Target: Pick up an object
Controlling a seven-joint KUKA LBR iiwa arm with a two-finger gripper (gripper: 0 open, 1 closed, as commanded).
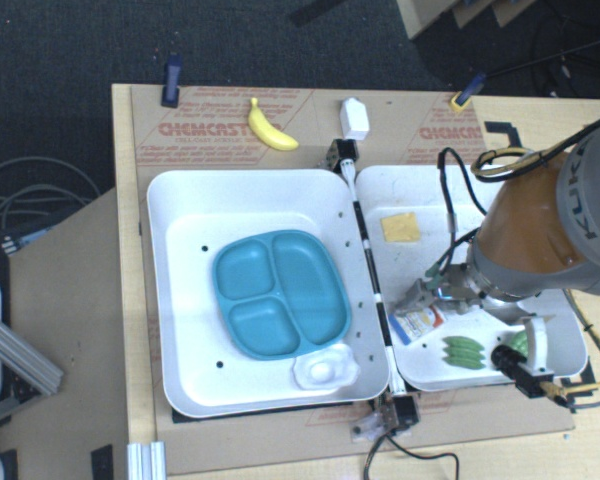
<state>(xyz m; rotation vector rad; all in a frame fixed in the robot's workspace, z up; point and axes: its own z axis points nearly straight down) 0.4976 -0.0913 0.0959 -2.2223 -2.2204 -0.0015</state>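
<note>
Two white bins are seen side by side on the bench. The arm is reached in from the right and is bent low over the right bin.

The gripper is seen near the left side of the right bin, just beside the divider between the bins. How the gripper stands, wide or narrow, cannot be told from this angle, and no held object is made out.

Right bin contents:
- A small packet with red and blue print is located directly under or against the gripper; contact cannot be confirmed.
- A yellow square piece is placed toward the far side of the bin, apart from the gripper.
- A green pea pod is laid near the bin's front edge, near the packet but apart from it.
- Another green item is partly hidden behind the arm's hardware to the right.

Left bin contents:
- A blue divided plate is set in the middle.
- A white lumpy object is placed at the plate's front right corner, touching it.

A toy banana is laid on the bench behind the left bin, outside both bins.
</note>
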